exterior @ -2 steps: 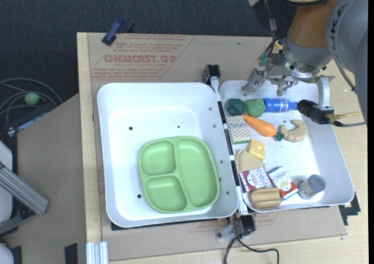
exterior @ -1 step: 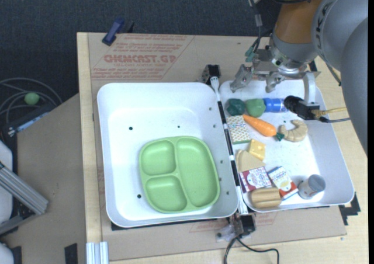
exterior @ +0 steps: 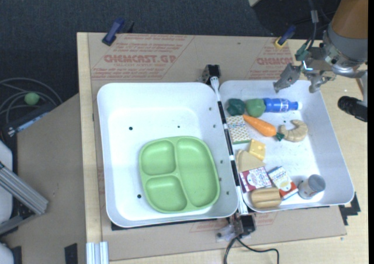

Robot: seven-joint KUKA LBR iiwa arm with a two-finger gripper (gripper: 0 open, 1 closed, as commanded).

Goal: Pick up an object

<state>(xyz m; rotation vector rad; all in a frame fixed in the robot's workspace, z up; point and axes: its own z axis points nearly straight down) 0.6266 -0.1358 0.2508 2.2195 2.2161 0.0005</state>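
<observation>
Pincer [exterior: 299, 82] hangs over the far edge of the right bin [exterior: 333, 140], fingers spread wide with nothing between them, under the arm [exterior: 350, 17] with its orange band. Below it in that bin lie a blue bottle [exterior: 280, 104], a green ball [exterior: 255, 107] and a dark green lump [exterior: 236, 106] in a row, then a carrot [exterior: 259, 125], a beige croissant [exterior: 295, 131], cheese [exterior: 256, 150], small packets [exterior: 255, 179], a bun [exterior: 265, 198] and a grey can [exterior: 311, 186] nearer the front. The left bin [exterior: 117, 117] holds a green divided plate [exterior: 177, 173]. Both bins sit on the worktop [exterior: 146, 58].
</observation>
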